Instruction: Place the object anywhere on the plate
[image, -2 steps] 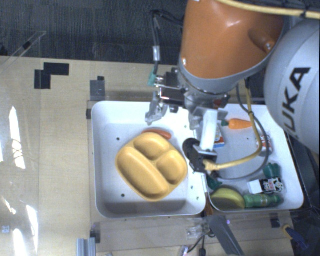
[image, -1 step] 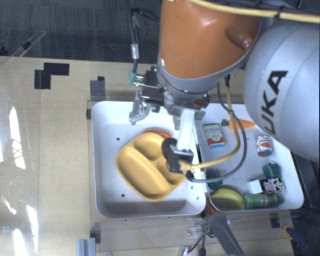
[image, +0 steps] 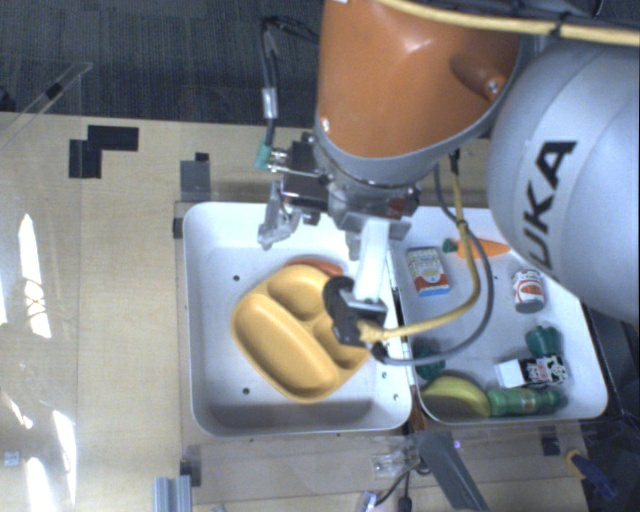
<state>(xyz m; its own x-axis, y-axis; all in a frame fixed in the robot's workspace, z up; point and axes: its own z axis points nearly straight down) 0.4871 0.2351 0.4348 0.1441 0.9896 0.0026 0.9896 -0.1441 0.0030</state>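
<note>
A yellow plate (image: 285, 335) with a raised divider lies in the left bin (image: 215, 300), towards its front right. Just past the plate's far rim, a small red-orange object (image: 316, 266) peeks out, mostly hidden by the arm. My gripper (image: 290, 225) hangs over the back of the left bin, above and slightly behind the plate's far edge. The wrist covers what is between its jaws, and I see nothing clearly held.
The right bin (image: 590, 395) holds a small carton (image: 428, 272), a carrot (image: 487, 247), a can (image: 529, 290), a green item (image: 545, 340), a white and black box (image: 530, 372), a yellow fruit (image: 455, 393) and a green vegetable (image: 522, 402). The arm covers the bins' shared wall.
</note>
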